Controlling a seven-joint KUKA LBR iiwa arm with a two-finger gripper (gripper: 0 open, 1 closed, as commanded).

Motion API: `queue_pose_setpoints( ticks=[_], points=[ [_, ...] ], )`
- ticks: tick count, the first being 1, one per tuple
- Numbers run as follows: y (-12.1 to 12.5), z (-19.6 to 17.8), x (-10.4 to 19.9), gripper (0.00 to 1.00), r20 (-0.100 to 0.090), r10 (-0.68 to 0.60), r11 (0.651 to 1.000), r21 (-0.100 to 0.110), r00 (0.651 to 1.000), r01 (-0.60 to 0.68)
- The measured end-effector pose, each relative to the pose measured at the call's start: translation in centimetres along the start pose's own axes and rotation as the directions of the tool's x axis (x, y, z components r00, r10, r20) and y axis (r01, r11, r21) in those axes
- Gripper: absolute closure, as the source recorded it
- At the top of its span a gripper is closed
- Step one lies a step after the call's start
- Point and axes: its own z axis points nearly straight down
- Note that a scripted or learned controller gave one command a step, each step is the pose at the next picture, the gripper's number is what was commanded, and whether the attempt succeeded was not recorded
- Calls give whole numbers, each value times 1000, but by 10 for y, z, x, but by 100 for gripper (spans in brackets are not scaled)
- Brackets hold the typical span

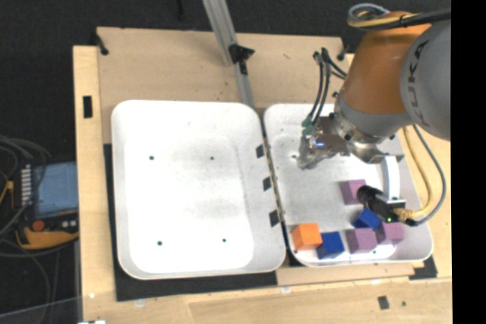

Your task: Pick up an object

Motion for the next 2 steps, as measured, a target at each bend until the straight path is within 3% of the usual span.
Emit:
queue_pose_setpoints(
  ticks=[1, 2],
  points=[
    [-5, -10, 51, 100, 0, -4, 1000, -3, 1000, 4],
    [-25, -10, 103, 100, -1, -4, 1000, 1, 1000, 4]
  ],
)
